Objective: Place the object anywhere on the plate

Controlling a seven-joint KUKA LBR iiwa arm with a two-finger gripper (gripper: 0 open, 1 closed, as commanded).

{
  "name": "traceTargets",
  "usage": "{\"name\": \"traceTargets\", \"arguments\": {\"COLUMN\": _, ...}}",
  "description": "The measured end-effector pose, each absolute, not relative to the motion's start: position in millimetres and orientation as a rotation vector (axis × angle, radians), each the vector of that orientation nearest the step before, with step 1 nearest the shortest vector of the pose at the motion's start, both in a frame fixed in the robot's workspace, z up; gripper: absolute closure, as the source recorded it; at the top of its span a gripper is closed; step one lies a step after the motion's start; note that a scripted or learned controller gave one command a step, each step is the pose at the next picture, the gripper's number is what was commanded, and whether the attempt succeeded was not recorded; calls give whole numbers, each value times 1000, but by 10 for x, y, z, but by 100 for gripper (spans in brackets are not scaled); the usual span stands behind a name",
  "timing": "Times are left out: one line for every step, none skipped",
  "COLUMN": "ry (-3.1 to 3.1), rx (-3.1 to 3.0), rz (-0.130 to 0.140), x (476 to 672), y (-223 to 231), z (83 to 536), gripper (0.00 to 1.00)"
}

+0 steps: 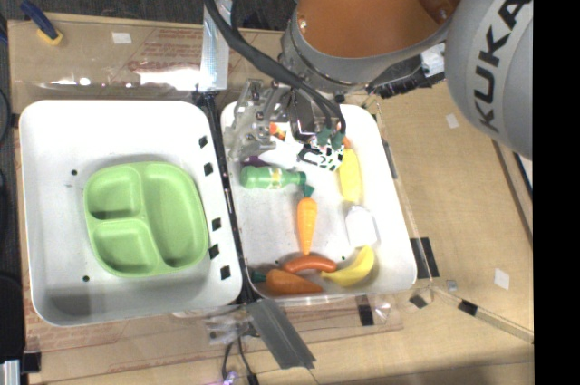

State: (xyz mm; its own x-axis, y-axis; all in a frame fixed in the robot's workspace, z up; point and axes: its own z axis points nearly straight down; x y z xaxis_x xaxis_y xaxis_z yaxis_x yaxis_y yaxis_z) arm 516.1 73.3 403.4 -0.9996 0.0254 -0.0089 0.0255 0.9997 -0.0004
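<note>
Camera view, arm: the grey arm with the orange band reaches in from the right and hangs over the far end of the right bin (pixel 399 220).
Gripper (pixel 258 128): it is low at the far-left corner of the right bin; I cannot tell its state (the metal parts blur together there).
Objects in right bin: a green bottle (pixel 269 178) lies just below the gripper, a carrot (pixel 307 222) near the middle, a black-and-white cow toy (pixel 323 156) and a yellow corn (pixel 350 176) beside it, a banana (pixel 355 267) and a red-orange piece (pixel 299 270) at the near edge.
Plate (pixel 143 216): green, with three compartments, it sits in the left bin (pixel 45 139), well apart from the toys.
</note>
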Motion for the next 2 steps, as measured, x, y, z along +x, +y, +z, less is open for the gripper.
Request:
{"name": "traceTargets", "arguments": {"ry": 3143, "rx": 25, "rz": -1, "x": 4840, "y": 1297, "z": 3313, "gripper": 100}}
{"name": "traceTargets", "arguments": {"ry": 3146, "rx": -26, "rz": -3, "x": 4769, "y": 802, "z": 2321, "gripper": 100}}
